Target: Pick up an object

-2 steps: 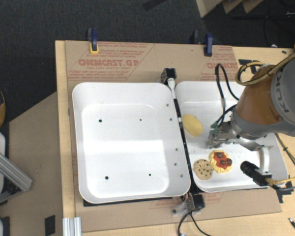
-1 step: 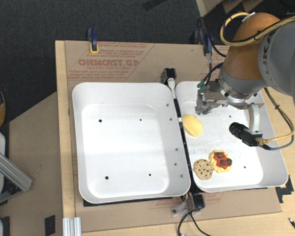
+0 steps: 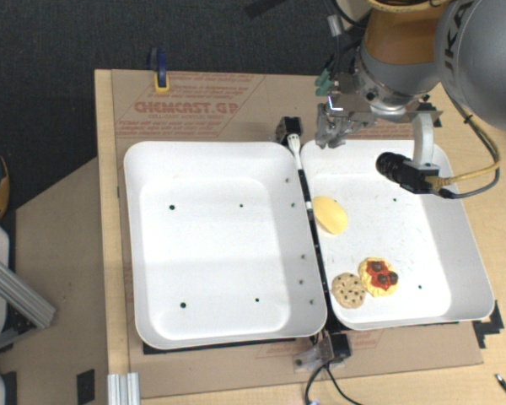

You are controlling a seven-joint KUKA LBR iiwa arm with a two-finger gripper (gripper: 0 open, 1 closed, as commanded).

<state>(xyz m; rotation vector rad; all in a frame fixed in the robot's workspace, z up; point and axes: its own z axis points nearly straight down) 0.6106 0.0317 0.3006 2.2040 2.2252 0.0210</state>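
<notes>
Three small items lie in the right bin (image 3: 438, 251): a pale yellow rounded piece (image 3: 330, 215) near its left wall, a round chocolate-chip cookie (image 3: 348, 289) near the front, and a yellow piece with red topping (image 3: 379, 276) touching the cookie's right side. My gripper (image 3: 329, 136) hangs over the bin's far left corner, well behind the yellow piece, with nothing visible between its fingers. The grey arm with its orange band comes down from the upper right.
The left bin (image 3: 152, 226) sits beside the right one, parted by a black divider (image 3: 304, 201). A black cylinder on a white bracket (image 3: 402, 170) with a yellow cable juts over the right bin's far side. A blue clamp (image 3: 158, 67) stands at the board's back left.
</notes>
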